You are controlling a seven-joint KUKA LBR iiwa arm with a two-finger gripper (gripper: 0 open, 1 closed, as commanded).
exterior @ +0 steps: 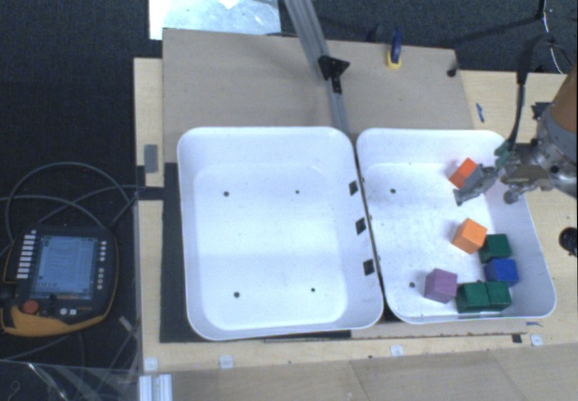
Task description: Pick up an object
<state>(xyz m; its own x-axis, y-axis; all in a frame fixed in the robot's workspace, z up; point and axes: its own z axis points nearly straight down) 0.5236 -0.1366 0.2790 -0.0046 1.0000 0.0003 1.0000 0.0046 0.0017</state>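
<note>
Claw sits beside the far orange block in the right bin; finger state unreadable. No grasp evident, lift pending.

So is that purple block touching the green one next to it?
Apart. The camera view shows a strip of white bin floor between the purple block and the green block in the right bin.

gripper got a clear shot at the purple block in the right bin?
Probably yes. The purple block sits apart from the green blocks, with open floor on its left, and the gripper is over the same bin.
</note>
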